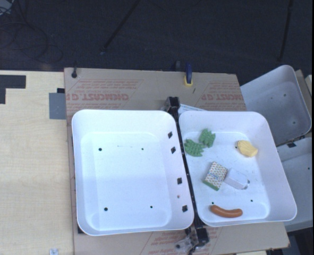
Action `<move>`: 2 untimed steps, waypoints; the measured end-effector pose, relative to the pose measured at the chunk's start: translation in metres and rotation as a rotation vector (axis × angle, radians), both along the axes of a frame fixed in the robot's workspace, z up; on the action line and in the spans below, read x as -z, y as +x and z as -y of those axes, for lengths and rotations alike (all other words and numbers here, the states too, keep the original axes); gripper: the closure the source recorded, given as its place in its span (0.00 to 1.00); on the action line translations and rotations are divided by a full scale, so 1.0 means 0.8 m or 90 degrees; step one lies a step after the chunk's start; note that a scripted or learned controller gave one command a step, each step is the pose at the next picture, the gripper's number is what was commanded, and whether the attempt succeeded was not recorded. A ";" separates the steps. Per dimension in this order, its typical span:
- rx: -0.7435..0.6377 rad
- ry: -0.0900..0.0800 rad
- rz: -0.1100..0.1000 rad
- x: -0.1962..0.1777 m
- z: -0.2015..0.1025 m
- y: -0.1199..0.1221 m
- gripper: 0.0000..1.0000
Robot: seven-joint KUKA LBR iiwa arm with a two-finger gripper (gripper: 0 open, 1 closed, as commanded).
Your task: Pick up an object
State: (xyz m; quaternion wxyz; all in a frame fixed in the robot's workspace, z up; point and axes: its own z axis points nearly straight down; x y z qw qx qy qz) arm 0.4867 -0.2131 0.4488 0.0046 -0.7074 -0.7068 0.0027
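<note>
Bench (24,158): pale wood surface, bearing 1 brown printed cardboard sheet (119,92) on which 2 shallow white bins sit side by side, their inner rims touching. Left bin (125,169): white floor with 4 small dark dots near its corners. Right bin (263,137): holds 6 loose items, all candidates for the pick. Item 1: green toy piece (207,137), near the bin's far-left part. Item 2: second green piece (193,147), just beside item 1 and close to the shared rim. Item 3: yellow rounded object (247,149), toward the right side, well apart from the green pair. Item 4: small checkered block (215,175), green-edged, lying tilted near the bin's middle. Item 5: pale translucent object (236,181), just beside the block on its right, possibly touching it; its form is too faint to tell. Item 6: orange-brown sausage (226,212), lying lengthwise along the near wall, apart from the rest. Fittings: a row of small black clips (174,150) along the seam between the bins; 1 blue clamp (188,73) at the far edge of the cardboard. Surroundings: a grey metal plate (279,100) beyond the right bin's far-right corner; a black patch (8,86) and a grey patch (56,105) on the bench to the left.
</note>
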 end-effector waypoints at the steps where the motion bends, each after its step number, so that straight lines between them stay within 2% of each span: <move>1: -0.002 0.001 -0.003 0.159 -0.003 0.048 1.00; 2: -0.005 0.001 0.004 0.146 -0.094 0.028 1.00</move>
